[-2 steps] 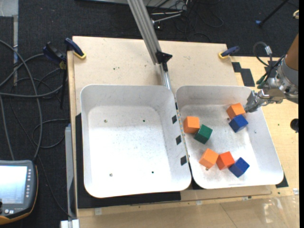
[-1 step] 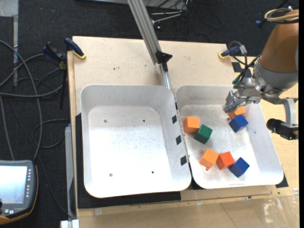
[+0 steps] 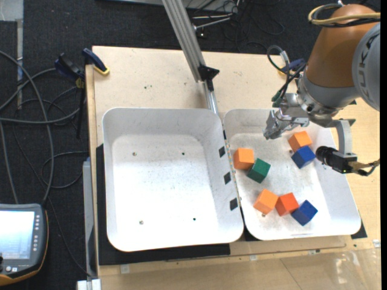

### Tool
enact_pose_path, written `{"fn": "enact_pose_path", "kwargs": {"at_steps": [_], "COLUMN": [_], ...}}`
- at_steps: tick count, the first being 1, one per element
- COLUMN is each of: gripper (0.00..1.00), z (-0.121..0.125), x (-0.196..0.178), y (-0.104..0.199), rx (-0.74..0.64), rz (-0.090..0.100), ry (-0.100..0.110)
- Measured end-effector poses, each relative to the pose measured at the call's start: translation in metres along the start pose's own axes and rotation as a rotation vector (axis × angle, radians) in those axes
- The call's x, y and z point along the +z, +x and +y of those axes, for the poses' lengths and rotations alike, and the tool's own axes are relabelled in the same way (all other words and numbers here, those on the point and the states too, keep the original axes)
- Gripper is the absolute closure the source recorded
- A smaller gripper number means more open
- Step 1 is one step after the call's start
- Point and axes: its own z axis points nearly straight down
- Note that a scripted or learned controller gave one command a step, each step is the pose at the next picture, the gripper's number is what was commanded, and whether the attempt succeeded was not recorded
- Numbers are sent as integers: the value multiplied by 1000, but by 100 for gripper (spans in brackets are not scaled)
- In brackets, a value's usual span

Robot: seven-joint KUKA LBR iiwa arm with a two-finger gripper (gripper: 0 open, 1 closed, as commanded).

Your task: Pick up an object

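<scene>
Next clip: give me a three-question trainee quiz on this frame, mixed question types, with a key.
1. True or false: all the blocks lie in the right bin.
2. How many blocks are there in total? A) five B) seven C) nine
3. Fill in: the block touching the green block on its upper left is coloured ____.

Key
1. True. The left bin holds no blocks.
2. B. Three orange, two blue, one green and one red block.
3. Orange. The orange block sits against the green one. The tool hovers over the right bin's far end, near the blue block.
</scene>
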Motion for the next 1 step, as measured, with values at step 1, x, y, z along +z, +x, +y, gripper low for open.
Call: {"fn": "enact_pose_path", "kwargs": {"at_steps": [1], "gripper": [100], "z": [6], "x": [-4], "y": [58], "rx": [0], "rz": [0], "ry": [0]}}
